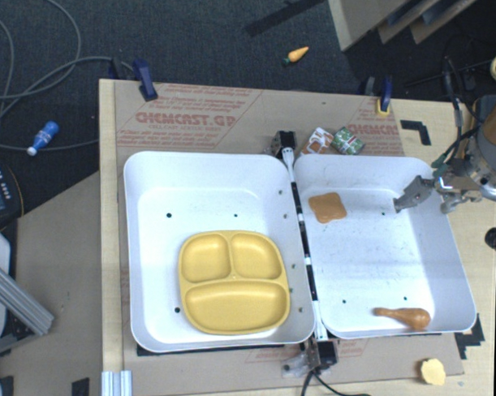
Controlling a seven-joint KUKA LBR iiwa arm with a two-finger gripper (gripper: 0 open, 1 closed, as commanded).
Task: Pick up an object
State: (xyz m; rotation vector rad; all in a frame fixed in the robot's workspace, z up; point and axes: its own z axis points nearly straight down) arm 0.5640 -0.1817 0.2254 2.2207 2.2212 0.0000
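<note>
1. Nearest the camera we note a small yellow lump (432, 371) on the table (68, 227), just outside the right bin (453, 265).
2. Within that bin's near edge lies a drumstick-shaped toy (405, 316), tan-brown, thin handle pointing left, bulb to the right.
3. Left bin (142, 197) holds a yellow divided plate (233, 282), three compartments, flat and broad.
4. Farther in the right bin, near the dividing wall, lies a flat brown patch-like piece (326, 206), low-profile and likely hard to pinch.
5. We see the gripper (431, 194) over the right bin's far right rim, holding nothing; we cannot tell how wide it stands.
6. We judge the drumstick the better target: descend squarely, close across its narrow axis, avoid the bin wall.
7. Beyond the bins sit small packets (335, 141).
</note>
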